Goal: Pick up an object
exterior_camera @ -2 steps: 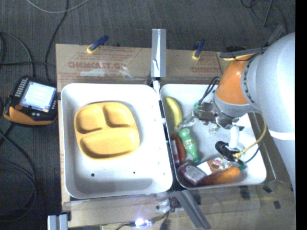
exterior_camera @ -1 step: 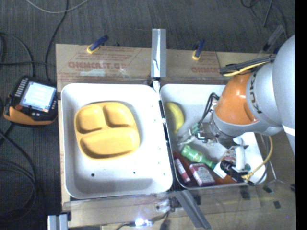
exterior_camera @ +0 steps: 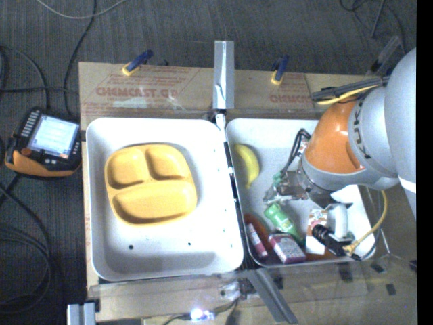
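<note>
Low over right bin point(exterior_camera: 352, 131), arm point(exterior_camera: 352, 147) bent.

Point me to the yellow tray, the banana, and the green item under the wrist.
yellow tray point(exterior_camera: 151, 183): camera view, middle divider.
banana point(exterior_camera: 247, 162): camera view, mid-body.
green item point(exterior_camera: 279, 217): camera view, centre of its visible part.
</note>
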`<state>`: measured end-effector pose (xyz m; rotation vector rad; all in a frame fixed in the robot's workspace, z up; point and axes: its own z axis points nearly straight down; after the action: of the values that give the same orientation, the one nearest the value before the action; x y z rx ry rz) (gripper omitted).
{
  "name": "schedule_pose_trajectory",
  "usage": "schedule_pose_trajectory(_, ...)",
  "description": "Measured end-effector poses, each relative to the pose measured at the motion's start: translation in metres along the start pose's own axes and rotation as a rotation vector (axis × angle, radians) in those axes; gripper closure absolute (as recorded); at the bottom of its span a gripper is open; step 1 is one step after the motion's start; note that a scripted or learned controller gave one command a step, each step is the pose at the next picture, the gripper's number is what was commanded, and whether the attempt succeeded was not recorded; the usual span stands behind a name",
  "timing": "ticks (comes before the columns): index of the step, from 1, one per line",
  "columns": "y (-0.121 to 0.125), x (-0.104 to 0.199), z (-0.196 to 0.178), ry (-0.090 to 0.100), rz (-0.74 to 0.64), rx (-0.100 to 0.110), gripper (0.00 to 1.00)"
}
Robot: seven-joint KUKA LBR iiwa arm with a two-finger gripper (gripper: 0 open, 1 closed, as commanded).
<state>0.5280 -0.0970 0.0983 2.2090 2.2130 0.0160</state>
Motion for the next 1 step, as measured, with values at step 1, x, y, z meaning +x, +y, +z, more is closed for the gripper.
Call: schedule_pose_trajectory(1, 0.0508, 0.0103, -0.1126, -0.002, 0.074, 0.023, 1.0)
